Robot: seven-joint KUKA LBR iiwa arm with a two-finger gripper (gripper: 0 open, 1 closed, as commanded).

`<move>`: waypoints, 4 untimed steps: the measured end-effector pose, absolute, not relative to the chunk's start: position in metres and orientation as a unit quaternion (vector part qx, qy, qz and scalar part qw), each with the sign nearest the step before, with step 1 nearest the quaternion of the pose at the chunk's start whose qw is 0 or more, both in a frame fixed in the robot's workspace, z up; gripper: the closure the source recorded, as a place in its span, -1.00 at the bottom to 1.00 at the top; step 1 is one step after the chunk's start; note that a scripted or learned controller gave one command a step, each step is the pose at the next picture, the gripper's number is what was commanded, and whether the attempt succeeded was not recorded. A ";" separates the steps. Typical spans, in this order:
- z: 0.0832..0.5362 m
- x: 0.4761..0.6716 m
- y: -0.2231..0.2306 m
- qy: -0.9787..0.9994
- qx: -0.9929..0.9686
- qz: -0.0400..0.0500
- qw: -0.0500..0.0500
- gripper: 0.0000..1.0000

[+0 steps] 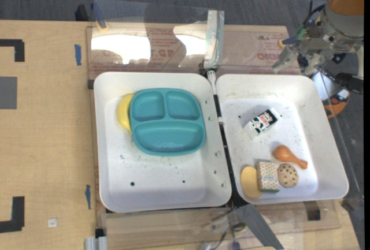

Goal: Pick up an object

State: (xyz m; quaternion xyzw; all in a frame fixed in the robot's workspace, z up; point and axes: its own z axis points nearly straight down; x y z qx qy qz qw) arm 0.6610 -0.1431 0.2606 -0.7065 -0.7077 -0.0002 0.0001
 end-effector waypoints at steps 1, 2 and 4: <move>0.096 0.622 -0.113 -0.678 -0.735 -0.001 -0.002 -1.00; 0.087 0.603 -0.095 -0.733 -0.680 -0.001 -0.001 -1.00; 0.101 0.590 -0.107 -0.847 -0.531 -0.003 -0.007 1.00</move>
